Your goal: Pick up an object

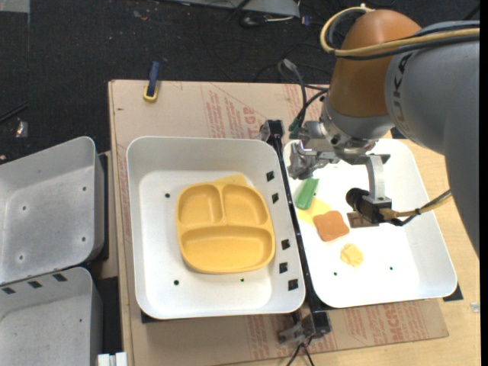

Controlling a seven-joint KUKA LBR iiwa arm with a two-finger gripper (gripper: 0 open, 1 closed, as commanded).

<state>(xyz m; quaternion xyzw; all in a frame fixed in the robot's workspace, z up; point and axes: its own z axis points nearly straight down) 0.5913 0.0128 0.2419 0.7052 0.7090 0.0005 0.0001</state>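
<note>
My gripper (308, 161) hangs over the far left corner of the right bin (427, 273), under the grey arm with its orange band. Just in front of it, a green block (306, 194) lies tilted against the bin's left wall; whether the gripper touches it I cannot tell. An orange-brown flat piece (331, 225) rests near the bin's middle, with a pale yellow sheet (318, 207) between it and the green block. A small yellow lump (351, 255) sits closer to the front.
The left bin (152, 280) holds a yellow divided plate (226, 228) at its centre. A row of black clips (284, 244) runs along the wall between the bins. A blue and yellow tool (152, 82) lies on the cardboard at the back left.
</note>
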